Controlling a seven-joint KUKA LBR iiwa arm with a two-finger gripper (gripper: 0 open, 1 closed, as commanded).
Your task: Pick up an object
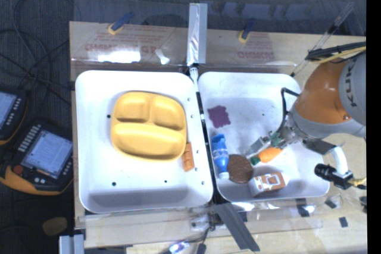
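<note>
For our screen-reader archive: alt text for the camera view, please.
A grey-and-orange robot arm's gripper reaches into the right bin beside an orange carrot, blue bottle, brown ball and purple piece. The left bin holds a yellow divided tray.

Orange carrot (271,154) with a green top lies tilted right at the fingers (266,144), in the right bin. Left of the fingers, a blue bottle (219,153) lies lengthwise; below them sit a brown round piece (240,168) and a small carton (267,183). Up-left, a purple scrap (219,116) lies flat.
</note>
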